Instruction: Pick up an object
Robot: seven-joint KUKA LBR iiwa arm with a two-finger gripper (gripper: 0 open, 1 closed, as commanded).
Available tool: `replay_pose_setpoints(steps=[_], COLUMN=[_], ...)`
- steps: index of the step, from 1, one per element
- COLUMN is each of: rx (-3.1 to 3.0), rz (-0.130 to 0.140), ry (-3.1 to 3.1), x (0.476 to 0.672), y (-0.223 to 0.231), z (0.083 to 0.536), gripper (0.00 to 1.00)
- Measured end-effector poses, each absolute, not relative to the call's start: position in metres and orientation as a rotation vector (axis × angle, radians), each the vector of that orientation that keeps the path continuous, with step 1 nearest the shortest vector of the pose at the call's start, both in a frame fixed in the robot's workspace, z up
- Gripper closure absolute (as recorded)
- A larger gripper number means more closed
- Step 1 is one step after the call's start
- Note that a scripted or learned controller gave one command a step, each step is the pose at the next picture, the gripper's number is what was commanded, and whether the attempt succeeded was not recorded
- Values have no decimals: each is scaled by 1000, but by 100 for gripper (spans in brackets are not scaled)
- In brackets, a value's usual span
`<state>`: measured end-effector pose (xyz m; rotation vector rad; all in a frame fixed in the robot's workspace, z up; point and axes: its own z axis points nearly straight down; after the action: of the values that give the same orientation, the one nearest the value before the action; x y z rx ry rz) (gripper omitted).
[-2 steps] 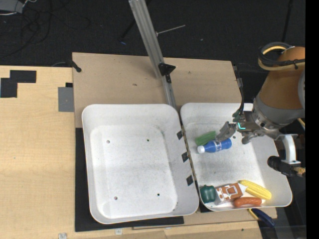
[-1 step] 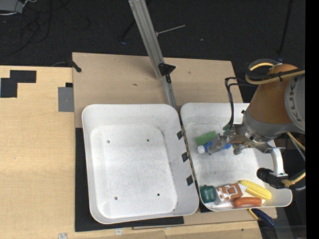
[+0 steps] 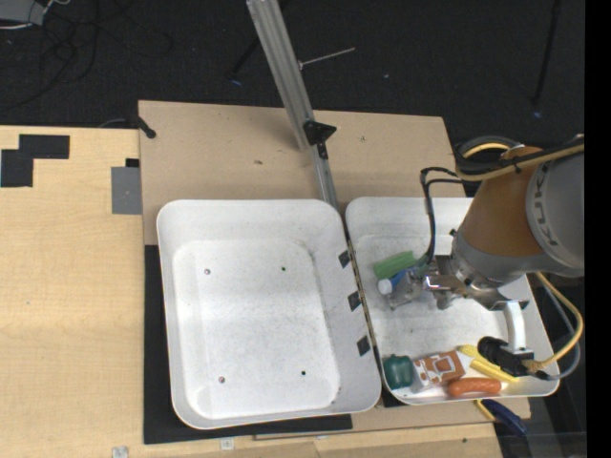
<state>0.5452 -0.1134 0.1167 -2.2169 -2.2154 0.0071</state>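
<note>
Gripper (image 3: pixel 412 287) is down in the right bin (image 3: pixel 382 219) just right of the divider, apparently going for the green object (image 3: pixel 394 263) touching its tip; can't tell its grip; other items sit along the bin's near edge, away from it.

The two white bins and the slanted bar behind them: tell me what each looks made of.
Left bin and right bin: probably moulded plastic, matte white with fine dark speckling; the rounded corners and shallow formed lips suggest it. Slanted bar: apparently extruded aluminium, bare silver-grey, with lengthwise grooves and a dull sheen. Neither can be confirmed from looks alone.
</note>
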Motion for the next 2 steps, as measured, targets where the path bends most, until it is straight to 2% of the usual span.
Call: replay_pose_setpoints(steps=[1, 2], rx=[-2222, -2228], rz=[2, 1], ry=[-2218, -2210], x=[546, 545], y=[-113, -114], z=[92, 102], gripper=[0, 100])
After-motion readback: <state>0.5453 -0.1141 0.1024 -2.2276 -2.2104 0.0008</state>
